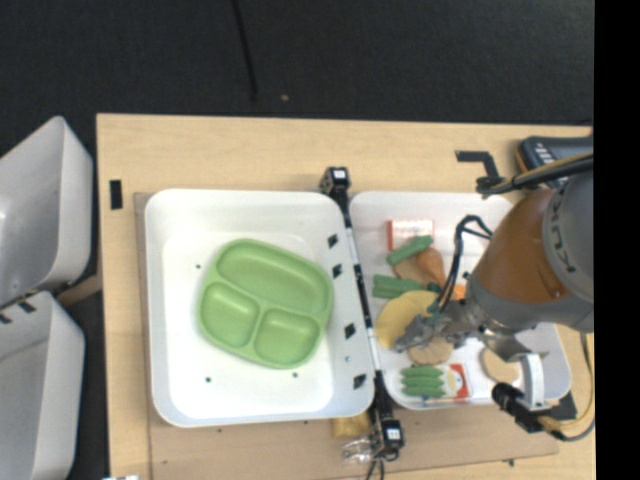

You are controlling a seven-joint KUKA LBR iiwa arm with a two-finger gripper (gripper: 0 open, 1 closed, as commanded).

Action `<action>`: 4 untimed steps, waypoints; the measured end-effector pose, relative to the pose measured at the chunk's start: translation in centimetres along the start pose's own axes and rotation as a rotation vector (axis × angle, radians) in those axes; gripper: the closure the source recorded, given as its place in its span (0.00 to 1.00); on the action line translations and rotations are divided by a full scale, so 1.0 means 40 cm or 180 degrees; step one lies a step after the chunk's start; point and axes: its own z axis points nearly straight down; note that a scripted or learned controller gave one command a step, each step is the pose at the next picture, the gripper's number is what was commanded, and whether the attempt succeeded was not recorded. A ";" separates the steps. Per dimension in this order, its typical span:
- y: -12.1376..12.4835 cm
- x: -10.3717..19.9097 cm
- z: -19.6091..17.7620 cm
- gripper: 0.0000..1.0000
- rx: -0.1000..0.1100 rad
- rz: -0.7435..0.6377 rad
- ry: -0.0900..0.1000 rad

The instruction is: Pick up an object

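Observation:
The right bin holds several food toys: a red and white pack, a brown piece with a green top, a green pod, a yellow piece, a tan disc and a pack of green beans. My gripper hangs low over the yellow piece and the tan disc, at the middle of that bin. The arm's orange band and grey wrist cover the bin's right half.
A green divided plate lies in the left bin. A black divider with clips runs between the bins. White containers stand off the bench's left edge. A dark device rests at the back right.

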 end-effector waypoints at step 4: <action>0.035 0.568 -0.388 1.00 -0.0004 -0.0004 -0.0009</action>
